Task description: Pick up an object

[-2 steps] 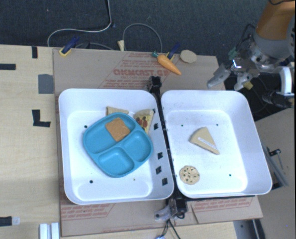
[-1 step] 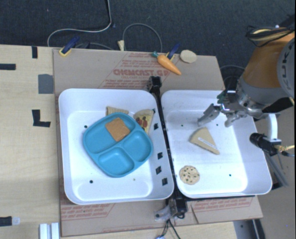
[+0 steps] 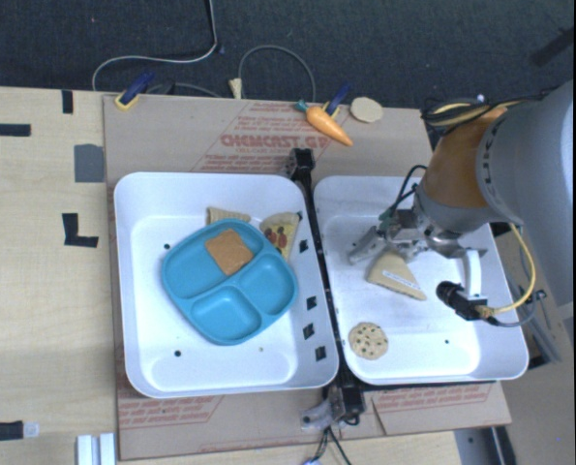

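I have the gripper low in the right bin, its fingers spread open and gripping nothing — one grey finger angles out to the left, just beside the cheese wedge. The wedge lies flat on the bin floor, with a chocolate-chip cookie nearer the front wall. In the left bin I see a blue divided plate carrying a square cracker. A toy carrot lies on the cardboard behind the bins.
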Robot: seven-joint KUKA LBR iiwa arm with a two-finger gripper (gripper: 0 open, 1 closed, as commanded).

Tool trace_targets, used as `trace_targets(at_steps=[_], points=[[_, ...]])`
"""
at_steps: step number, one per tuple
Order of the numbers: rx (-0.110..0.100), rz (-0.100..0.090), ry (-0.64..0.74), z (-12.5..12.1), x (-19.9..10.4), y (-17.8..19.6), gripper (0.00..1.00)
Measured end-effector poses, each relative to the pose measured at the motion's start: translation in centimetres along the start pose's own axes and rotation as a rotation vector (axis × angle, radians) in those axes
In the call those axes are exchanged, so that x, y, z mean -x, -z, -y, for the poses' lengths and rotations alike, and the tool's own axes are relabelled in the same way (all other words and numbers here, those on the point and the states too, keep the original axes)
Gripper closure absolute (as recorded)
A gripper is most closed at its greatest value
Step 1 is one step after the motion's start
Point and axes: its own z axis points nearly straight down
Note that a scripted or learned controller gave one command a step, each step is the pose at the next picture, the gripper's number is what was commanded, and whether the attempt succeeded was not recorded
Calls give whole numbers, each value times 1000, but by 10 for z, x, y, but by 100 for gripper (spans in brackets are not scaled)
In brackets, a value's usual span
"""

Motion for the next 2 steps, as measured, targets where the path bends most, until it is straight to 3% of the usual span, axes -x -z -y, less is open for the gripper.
trace_targets(at_steps=[1, 2], points=[[3, 0, -1, -2, 1, 17, 100], [2, -3, -6, 93, 1, 7, 100]])
